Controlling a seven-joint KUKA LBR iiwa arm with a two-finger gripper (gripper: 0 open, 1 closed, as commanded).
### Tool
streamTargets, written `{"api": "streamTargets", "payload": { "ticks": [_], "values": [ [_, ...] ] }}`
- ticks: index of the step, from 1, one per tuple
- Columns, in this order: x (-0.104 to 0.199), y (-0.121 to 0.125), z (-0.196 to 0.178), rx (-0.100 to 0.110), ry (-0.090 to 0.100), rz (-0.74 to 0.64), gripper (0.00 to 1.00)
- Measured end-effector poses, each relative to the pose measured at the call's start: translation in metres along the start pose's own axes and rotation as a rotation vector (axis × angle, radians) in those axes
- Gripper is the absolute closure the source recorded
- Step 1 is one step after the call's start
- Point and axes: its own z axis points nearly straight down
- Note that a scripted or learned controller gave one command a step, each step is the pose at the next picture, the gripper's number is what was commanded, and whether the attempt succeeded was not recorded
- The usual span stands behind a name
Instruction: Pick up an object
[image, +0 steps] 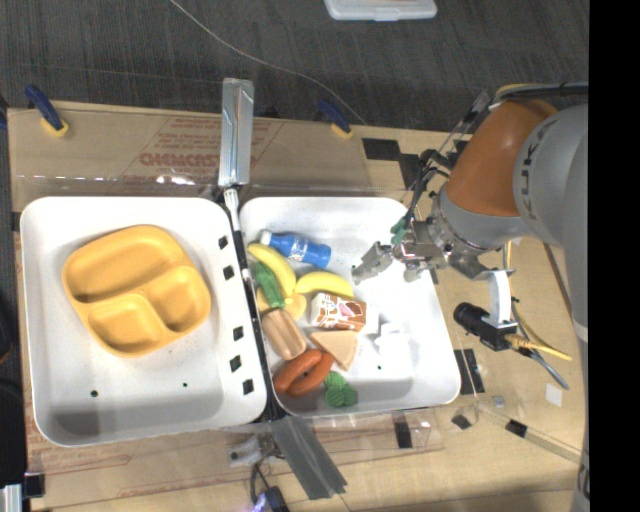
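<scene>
Far left of the gripper, the left bin (40, 330) holds a yellow tray (135, 288), well apart from the arm. A metal divider (236, 140) stands between the two bins.

In the right bin (425, 370), the objects lie in a cluster left of and below the gripper: a blue bottle (297, 246), two bananas (290, 280), a green piece (268, 287), a hot dog (283, 334), a printed carton (338, 314), a sandwich slice (335, 347), a tomato-red piece (303, 373) and broccoli (340, 392) — all packed close, several touching.

The gripper (368, 263) hangs just right of the bananas, above bare bin floor — fingers released, nothing between them. The carton lies just below-left of it. The arm (500, 180) enters over the bin's right rim.
</scene>
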Motion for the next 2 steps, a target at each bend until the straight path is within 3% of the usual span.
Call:
{"api": "streamTargets", "payload": {
  "ticks": [1,2],
  "values": [
    [-0.009,0.047,0.101,-0.023,-0.007,-0.057,0.0],
    [-0.008,0.049,0.09,-0.025,-0.006,-0.062,1.0]
  ]
}}
